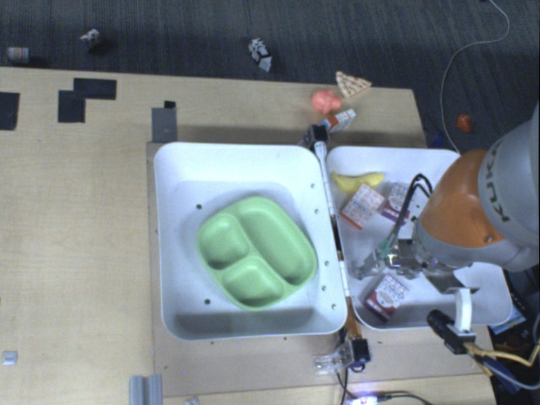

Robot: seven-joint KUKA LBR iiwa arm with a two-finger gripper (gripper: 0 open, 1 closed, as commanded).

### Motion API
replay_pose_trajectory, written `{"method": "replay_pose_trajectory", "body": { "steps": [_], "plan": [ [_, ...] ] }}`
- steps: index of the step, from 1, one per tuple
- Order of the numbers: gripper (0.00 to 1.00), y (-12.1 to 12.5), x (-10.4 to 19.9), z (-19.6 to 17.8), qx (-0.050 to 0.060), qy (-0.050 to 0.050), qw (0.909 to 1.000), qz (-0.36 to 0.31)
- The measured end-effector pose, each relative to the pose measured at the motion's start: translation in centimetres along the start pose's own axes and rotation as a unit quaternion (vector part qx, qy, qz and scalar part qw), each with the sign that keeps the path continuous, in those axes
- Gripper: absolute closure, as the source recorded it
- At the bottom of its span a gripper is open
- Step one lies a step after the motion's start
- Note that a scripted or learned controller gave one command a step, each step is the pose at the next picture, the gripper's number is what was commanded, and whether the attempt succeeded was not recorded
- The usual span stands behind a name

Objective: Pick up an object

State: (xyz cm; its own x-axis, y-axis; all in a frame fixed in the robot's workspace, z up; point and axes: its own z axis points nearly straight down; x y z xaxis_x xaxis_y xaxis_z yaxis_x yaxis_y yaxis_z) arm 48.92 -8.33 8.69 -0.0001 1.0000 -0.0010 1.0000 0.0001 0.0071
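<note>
The arm [481, 209] reaches in from the right and hangs low over the right bin [439, 154]. Its gripper [384, 264] sits down among the small things there. I cannot tell how the tip is set, because the big orange and grey wrist hides most of it.

The things to grab are all in that bin. A red and white packet [386, 294] lies just under the tip, near the front. Another packet [361, 206] lies farther back, beside a yellow thing [359, 179] that could be a banana. I think the front packet is the best pick, since it is closest.

To do this well, the arm should come straight down over the middle of the packet and squeeze across its short side. The packet lies flat, so the tip must go low or it will slip.

Room is tight. The packet is near the front wall and close to the wall between the two bins, so the tip could bump there. Lifting straight up is the safe way out. The left bin [169, 226] holds a green tray [257, 250], well apart from all this.
</note>
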Motion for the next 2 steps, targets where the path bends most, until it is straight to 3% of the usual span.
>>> {"method": "replay_pose_trajectory", "body": {
  "steps": [1, 2],
  "plan": [
    [1.00, 0.27, 0.01, -1.16, -0.004, -0.001, 1.0000, -0.001],
    [0.00, 0.26, 0.02, -1.15, -0.004, 0.000, 1.0000, -0.001]
  ]
}}
